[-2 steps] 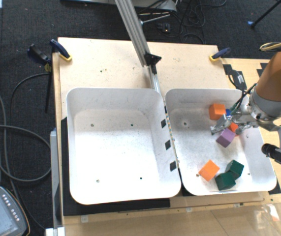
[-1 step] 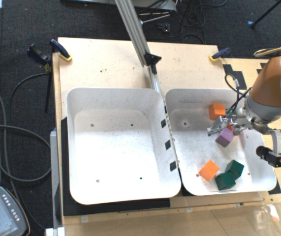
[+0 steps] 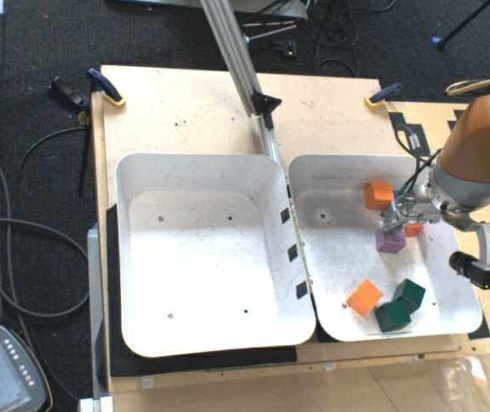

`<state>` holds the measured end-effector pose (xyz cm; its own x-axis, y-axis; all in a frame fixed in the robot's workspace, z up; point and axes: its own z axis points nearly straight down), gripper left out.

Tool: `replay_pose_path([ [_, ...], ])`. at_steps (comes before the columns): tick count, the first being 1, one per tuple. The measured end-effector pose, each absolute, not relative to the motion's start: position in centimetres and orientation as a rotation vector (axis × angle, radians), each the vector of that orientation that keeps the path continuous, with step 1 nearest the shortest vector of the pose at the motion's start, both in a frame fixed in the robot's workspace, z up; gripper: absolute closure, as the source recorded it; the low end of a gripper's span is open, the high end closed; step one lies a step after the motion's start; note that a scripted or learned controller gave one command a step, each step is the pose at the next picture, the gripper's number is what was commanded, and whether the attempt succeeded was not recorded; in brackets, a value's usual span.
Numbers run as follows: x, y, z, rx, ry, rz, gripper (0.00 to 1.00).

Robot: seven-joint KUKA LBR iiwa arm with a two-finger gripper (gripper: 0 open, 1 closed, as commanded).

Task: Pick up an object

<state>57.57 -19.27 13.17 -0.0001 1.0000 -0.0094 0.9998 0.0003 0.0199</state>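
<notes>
The right bin (image 3: 335, 239) holds several blocks. A purple block (image 3: 390, 242) lies near its middle right, and my gripper (image 3: 395, 220) sits directly over its top, touching or nearly touching it. An orange block (image 3: 378, 194) lies just behind the gripper, with a small red-orange piece (image 3: 414, 228) beside it on the right. Near the front of the bin are another orange block (image 3: 365, 298) and two dark green blocks (image 3: 410, 293) (image 3: 393, 317) pressed together. The arm's orange wrist band (image 3: 476, 148) comes in from the right.
The left bin (image 3: 126, 178) stands beside the right one, sharing a middle wall. A slanted metal rail (image 3: 232, 45) runs from the back down to that wall. Blue-and-yellow clamps (image 3: 105, 86) (image 3: 384, 94) grip the bench's back corners. Cables lie on the floor at left.
</notes>
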Motion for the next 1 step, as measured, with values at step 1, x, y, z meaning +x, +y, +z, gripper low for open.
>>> replay_pose_path([
  [1, 57.51, -19.74, 19.47, 2.215, 2.218, 0.005, 1.0],
])
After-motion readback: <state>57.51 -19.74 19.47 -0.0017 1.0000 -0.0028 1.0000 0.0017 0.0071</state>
